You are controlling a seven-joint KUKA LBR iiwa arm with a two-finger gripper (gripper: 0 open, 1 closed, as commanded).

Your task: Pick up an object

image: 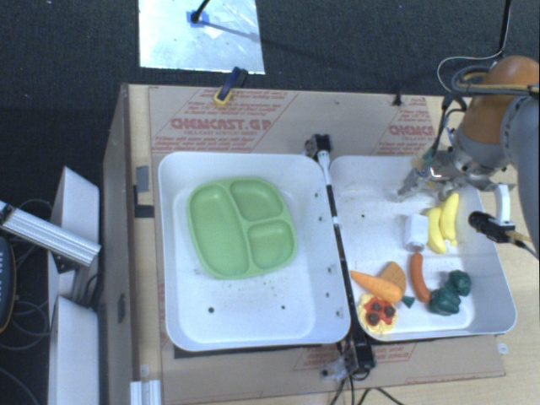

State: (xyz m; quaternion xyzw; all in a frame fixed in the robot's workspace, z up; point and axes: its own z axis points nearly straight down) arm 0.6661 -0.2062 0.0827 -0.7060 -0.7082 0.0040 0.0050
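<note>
Camera view | pincer (419, 181) at upper right of right bin (371, 184), above banana (444, 218); grip state cannot tell | nothing lifted; pick not yet done.

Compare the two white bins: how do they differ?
The left bin bears one green divided tray; the right bin bears a scatter of toy food, such as a banana and a carrot. The gripper is above the right bin, not the left. Both are shallow, white and roughly alike in size.
</note>
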